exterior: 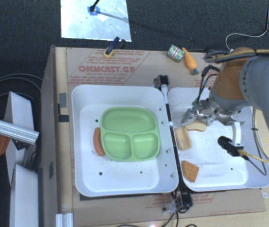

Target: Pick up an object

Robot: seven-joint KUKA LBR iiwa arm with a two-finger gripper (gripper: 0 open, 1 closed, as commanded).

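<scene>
Grey metal of the arm (262, 79) reaches from the right over the right bin (257, 176). Its gripper (194, 117) sits low near that bin's upper left; whether it is spread or pinching, I cannot tell. A pale piece (197, 126) lies just beneath it, tan bread (182, 138) beside, a cracker (190, 170) lower. The left bin (84, 126) holds a green plate (129, 133) and a sausage (97, 142).

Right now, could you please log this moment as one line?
gripper: low in right bin | over tan food piece | grasp: unconfirmed | green tray: left bin
</scene>
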